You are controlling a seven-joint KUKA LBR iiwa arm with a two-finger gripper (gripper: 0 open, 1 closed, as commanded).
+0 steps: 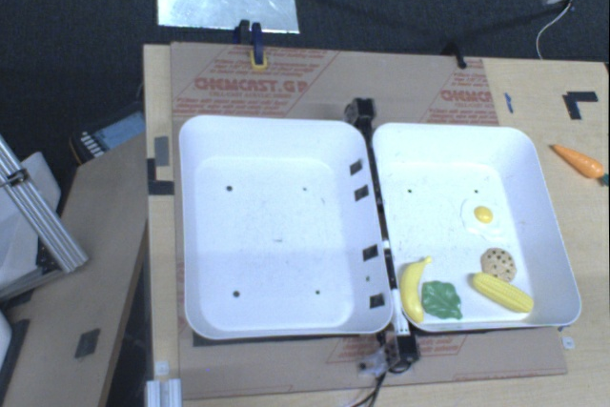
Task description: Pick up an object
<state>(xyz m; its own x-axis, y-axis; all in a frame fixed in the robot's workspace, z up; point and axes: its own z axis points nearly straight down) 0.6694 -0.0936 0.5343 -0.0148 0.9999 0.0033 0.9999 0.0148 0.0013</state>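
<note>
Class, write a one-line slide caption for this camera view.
Toy banana, green leaf, corn, cookie and fried egg wait in the right bin; carrot outside.

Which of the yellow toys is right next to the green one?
The banana, curved along the right bin's left wall, touches the green leafy toy. The corn lies apart to its right, and the fried egg sits farther up.

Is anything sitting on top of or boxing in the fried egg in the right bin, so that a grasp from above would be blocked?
Nothing visible does. The fried egg lies flat and alone on the right bin floor; the cookie lies apart on the near side, and the corn, banana and green leaf lie nearer still.
</note>
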